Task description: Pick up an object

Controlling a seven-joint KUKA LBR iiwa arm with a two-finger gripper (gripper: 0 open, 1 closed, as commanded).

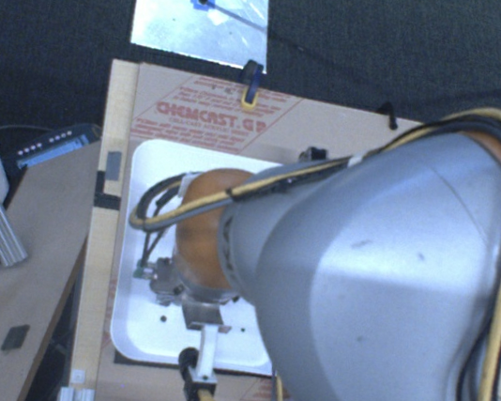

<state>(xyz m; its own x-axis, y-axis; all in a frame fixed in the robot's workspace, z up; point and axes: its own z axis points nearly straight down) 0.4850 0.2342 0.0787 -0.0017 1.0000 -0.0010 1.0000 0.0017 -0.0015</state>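
The arm [378, 292] reaches in from the right and hangs over the white bin [146, 225], its grey bulk and orange band [208, 226] covering most of the bin floor. The wrist sits low over the bin's middle, with a bracket below it near the bin's front rim. The claw [190, 304] lies under the wrist, and whether it is apart, together or clamped on anything cannot be told from this view.

Judging by the pose, the step in hand is the descent or the grasp itself: the arm is down in the bin, not travelling above it. No object to pick shows on the bare strips of bin floor along the left and front; any candidate would lie under the arm, so its place, its heading and its long axis cannot be told.

The next move probably calls for a straight lift clear of the bin, so that the camera can see if anything comes up with the claw. The printed cardboard [214, 108] under the bin stays out of the way.
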